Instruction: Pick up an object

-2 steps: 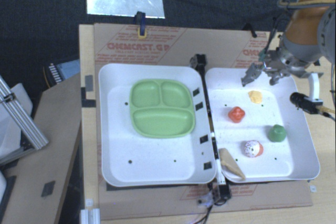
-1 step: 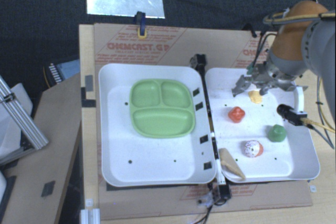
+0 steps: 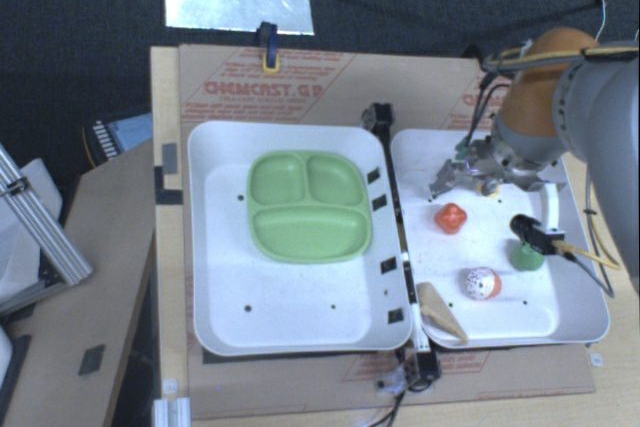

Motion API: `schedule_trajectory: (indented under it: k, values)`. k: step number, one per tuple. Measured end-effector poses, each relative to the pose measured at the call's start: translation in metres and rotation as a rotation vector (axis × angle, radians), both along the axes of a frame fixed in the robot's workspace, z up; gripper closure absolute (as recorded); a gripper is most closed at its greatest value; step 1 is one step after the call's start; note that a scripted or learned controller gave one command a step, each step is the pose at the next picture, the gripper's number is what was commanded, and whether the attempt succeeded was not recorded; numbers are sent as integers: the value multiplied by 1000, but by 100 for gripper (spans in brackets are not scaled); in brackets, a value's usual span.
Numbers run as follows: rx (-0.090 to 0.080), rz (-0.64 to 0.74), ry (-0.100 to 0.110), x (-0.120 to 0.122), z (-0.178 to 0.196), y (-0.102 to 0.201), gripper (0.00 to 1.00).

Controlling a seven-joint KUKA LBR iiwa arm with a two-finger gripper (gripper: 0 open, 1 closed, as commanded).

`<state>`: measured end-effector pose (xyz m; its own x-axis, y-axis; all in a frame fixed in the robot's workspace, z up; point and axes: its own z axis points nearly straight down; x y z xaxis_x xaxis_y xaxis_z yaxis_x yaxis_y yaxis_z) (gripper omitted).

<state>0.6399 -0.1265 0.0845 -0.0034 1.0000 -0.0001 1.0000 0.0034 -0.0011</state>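
Arm pose: single arm entering from the right of the camera view, wrist lowered.

The grey arm fills the upper right of the view, its large rounded link running in from the right edge. The orange band sits above the wrist, facing up and left toward the camera. Below the band the wrist tapers down and leftward into the gripper, whose dark metal fingers point down and to the left, set low. Thin cables run along the wrist beside the orange band. Finger spacing is too small and cluttered to read.
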Motion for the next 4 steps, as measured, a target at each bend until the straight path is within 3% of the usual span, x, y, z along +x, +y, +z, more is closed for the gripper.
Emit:
schedule_trajectory:
  k: [1, 4]
  values:
    - [-1, 1, -5, 2, 14, 0, 100]
    - [-1, 2, -7, 14, 172, 6, 100]
